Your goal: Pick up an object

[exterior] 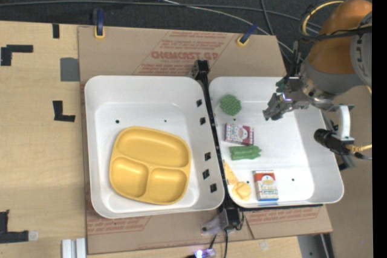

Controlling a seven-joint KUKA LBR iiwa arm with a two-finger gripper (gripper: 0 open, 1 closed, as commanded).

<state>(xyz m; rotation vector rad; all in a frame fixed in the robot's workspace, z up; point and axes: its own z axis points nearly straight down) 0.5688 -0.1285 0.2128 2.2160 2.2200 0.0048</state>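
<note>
Worktop (36,148): light wood, overlaid with a printed cardboard sheet (175,54) on which two shallow white bins are set side by side. Left bin (100,93): one yellow divided tray (150,164) is held, lying flat toward the near side. Right bin (317,190): five small items are held, all along its left half and well apart from the arm. Listed from far to near: a green round knobbly piece (230,104); a small reddish printed packet (238,133); a green elongated piece (245,153) just beside the packet; a yellow piece (237,186) against the divider; a red-and-white carton (265,185) near the front wall. Arm: entered from the right, with the gripper (273,110) poised over the far right part of the right bin, above bare white floor. State of the fingers: too dark and small to be read, so apart or together cannot be told; nothing is seen between them. Step in hand, as judged: the approach, with no item yet reached and no lift begun. Next move, as judged: a target is to be chosen, the green round piece being nearest; the gripper is to be carried leftward until centred over it, then lowered to straddle it before closing. Care is called for near the divider (208,130) and where neighbouring items lie close.
</note>
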